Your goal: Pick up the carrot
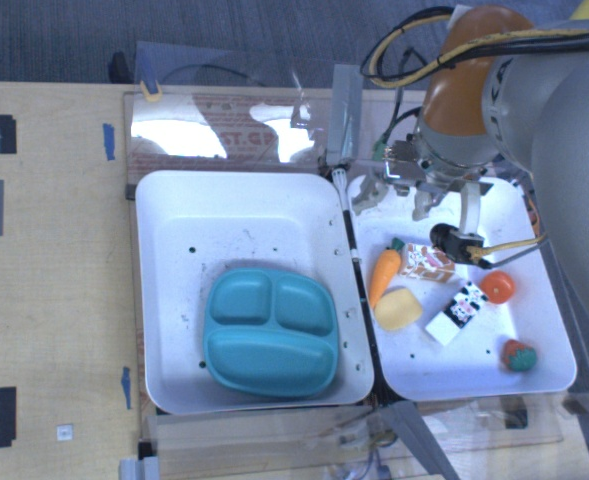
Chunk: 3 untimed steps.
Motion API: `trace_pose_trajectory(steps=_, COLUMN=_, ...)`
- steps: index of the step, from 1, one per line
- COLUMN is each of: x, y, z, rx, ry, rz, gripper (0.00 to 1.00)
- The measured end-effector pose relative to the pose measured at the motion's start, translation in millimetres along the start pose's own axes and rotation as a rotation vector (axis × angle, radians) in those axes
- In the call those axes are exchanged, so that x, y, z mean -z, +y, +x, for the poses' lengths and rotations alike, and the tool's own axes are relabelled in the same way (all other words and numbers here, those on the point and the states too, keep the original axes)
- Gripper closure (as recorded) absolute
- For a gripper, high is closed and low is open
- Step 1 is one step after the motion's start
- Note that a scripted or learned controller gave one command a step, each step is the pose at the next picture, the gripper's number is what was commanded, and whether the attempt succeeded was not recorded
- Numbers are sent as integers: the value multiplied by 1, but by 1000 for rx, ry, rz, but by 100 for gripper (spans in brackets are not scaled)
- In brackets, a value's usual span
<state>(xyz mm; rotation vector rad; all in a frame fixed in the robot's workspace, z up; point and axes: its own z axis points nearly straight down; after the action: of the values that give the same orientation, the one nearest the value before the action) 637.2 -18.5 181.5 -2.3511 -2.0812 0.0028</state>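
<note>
The approach is in hand: the tool (426, 196) hangs over the right bin (549, 363), grip state I cannot tell, and must drop left onto the carrot (383, 272) by the bin's left wall.

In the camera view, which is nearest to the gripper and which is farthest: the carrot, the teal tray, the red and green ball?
Measured from the gripper:
1. Carrot, right bin, by its left wall, just below the gripper.
2. Red and green ball, right bin, lower right corner.
3. Teal tray, left bin, lower middle.
</note>
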Motion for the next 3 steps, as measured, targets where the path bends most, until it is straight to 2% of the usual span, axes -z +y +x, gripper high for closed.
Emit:
trace_pose_trajectory(steps=1, x=0, y=-31, z=-23, rx=-47, ry=0, rz=5, gripper=0)
trace_pose_trajectory(steps=2, x=0, y=-25, z=8, rx=-180, ry=-1, rz=2, gripper=0)
trace_pose_trajectory(steps=3, x=0, y=-25, z=7, rx=-181, ry=-1, rz=1, gripper=0)
